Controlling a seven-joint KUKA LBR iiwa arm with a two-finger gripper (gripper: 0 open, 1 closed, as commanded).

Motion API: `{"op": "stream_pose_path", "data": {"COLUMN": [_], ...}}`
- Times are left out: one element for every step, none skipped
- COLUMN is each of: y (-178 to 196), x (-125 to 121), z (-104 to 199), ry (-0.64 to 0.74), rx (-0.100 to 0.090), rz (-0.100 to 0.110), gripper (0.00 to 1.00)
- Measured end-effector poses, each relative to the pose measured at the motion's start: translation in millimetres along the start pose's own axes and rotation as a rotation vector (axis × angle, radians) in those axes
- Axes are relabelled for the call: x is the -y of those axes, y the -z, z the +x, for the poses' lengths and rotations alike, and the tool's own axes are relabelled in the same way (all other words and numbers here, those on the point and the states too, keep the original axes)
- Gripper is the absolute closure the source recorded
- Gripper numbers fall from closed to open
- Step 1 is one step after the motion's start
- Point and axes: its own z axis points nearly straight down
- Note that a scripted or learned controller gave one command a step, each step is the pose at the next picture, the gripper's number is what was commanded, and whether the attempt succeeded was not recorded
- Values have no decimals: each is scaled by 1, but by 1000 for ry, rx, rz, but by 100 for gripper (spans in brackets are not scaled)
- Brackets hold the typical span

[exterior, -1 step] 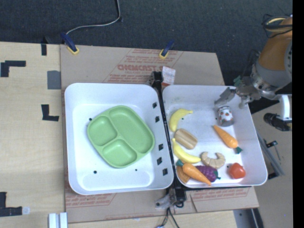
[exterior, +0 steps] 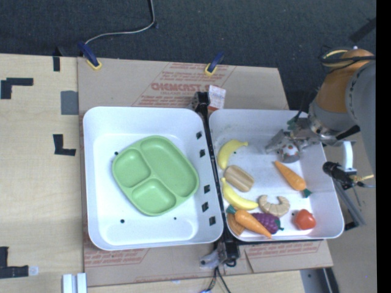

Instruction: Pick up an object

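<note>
My gripper (exterior: 286,145) hangs low over the upper right part of the right bin (exterior: 256,124), reaching in from the right. Just below it lies an orange carrot (exterior: 291,176), whose upper tip sits close to the gripper. Further left lie a yellow banana (exterior: 230,152), a tan bread roll (exterior: 238,177) and a second banana (exterior: 237,196). Along the bin's front lie a beige pastry (exterior: 275,205), a red tomato (exterior: 304,219), purple grapes (exterior: 269,221) and another carrot (exterior: 250,223). I see nothing held by the gripper.
The left bin (exterior: 101,163) holds a green three-compartment plate (exterior: 155,174). A black divider with clips (exterior: 208,163) runs between the bins. Bare white floor shows in the right bin's middle, between the roll and the carrot. A small label (exterior: 216,95) sits at the back rim.
</note>
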Motion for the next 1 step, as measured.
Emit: {"op": "stream_pose_path", "data": {"y": [11], "x": [-1], "z": [0], "ry": [1], "rx": [2], "rz": [-1], "gripper": [100]}}
